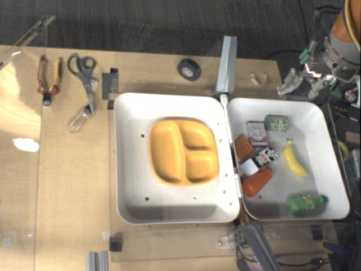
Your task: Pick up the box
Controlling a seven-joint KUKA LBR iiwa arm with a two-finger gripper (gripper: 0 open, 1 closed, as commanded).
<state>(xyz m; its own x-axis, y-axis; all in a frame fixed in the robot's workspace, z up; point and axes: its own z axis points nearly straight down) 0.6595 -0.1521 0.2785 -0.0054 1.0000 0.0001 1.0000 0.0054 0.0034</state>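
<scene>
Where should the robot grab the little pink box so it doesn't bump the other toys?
Probably from straight above, pinching the pink box by its left and right sides. It lies flat near the right bin's far wall, with the green can close at its upper right and the brown block at its lower left, so squeezing corner-to-corner looks crowded.

No label or lettering here is legible.

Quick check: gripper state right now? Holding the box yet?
Gripper: above the right bin's far rim, nothing between its fingers; open or shut cannot be told. The box lies in the bin.
</scene>
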